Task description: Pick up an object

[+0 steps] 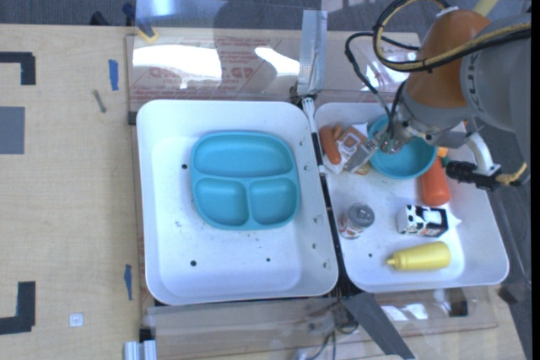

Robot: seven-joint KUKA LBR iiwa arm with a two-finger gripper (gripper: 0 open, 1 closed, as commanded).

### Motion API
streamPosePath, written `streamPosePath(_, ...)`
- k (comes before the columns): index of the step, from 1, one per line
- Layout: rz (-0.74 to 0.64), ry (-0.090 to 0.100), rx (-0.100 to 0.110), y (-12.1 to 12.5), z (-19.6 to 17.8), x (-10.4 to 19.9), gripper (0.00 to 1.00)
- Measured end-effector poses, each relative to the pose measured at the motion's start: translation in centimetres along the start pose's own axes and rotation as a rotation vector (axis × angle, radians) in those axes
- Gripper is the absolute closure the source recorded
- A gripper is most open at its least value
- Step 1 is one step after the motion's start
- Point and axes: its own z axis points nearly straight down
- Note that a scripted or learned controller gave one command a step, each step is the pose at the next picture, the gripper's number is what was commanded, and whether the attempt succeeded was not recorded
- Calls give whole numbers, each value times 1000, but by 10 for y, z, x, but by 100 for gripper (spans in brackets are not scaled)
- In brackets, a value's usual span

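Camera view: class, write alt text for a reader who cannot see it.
A grey robot arm's gripper hangs over a blue bowl in the right white bin, near a yellow bottle and a small can. The left bin holds a blue divided plate.

Single fixed camera, mounted above the desk (59, 181), looking down at a slant. Moderate distance: both white bins (156, 206) fully framed side by side; arm (498, 88) enters from right.

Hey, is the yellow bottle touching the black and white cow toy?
Apart. In the camera view, a strip of white bin floor shows between the yellow bottle and the cow toy above it.
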Motion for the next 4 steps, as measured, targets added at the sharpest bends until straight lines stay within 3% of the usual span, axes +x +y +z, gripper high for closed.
streamPosePath(1, 0, 1, 0, 0, 0, 0, 0)
streamPosePath(2, -90, 13, 17, 12, 1, -10, 0)
streamPosePath(3, -109, 12, 19, 14, 1, -12, 0)
streamPosePath(4, -103, 10, 5, -42, 5, 4, 0)
